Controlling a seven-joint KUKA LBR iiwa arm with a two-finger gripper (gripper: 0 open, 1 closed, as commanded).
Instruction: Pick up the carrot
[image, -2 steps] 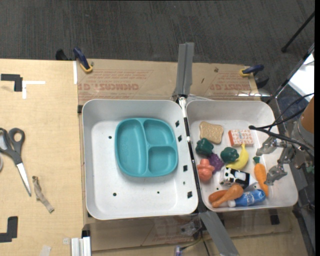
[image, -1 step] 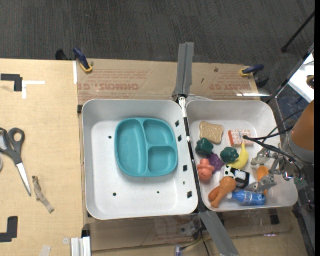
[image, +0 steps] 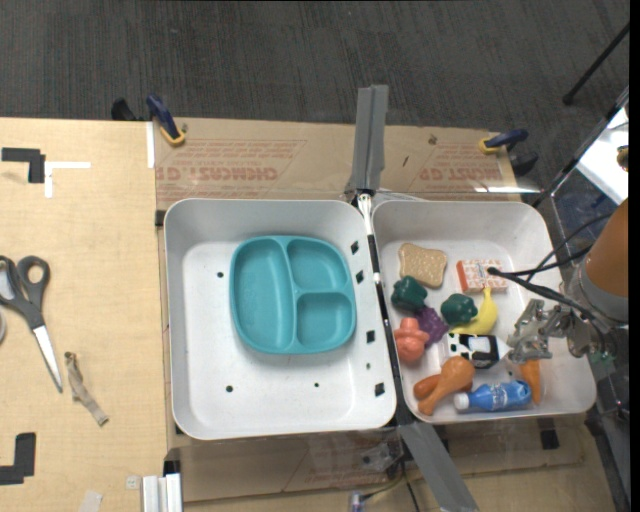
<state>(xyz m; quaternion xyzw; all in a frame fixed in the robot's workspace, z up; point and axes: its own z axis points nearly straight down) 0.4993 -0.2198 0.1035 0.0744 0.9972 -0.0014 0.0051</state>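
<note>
**Asker:** Where is the carrot?

**Me:** In the right bin (image: 520, 240), in the bin's corner at the lower right of the view. The carrot (image: 531, 381) lies close to the bin's lower wall and not far from its right wall.

**Asker:** And your fingers?

**Me:** My fingers (image: 530, 338) hang over that same corner of the right bin. They sit just above the carrot in the view, and their metal overlaps its upper end. From this slant I cannot tell whether they are released or clenched, and I see nothing held between them.

**Asker:** How much room is there in the bin?

**Me:** Little. A blue bottle (image: 495, 397) lies along the bin's lower wall, its end touching or nearly touching the carrot. An orange drumstick (image: 445, 382) fills the bin's lower left, and a black-and-white toy (image: 473, 347) and a banana (image: 486, 312) crowd its middle. Bare floor shows along the bin's upper wall and down its right side, where my arm comes in.

**Asker:** What does the carrot look like?

**Me:** It is small, stubby and plain orange, a touch deeper in colour than the drumstick. It stands roughly up and down in the view, and I see only the part below my fingers.
</note>
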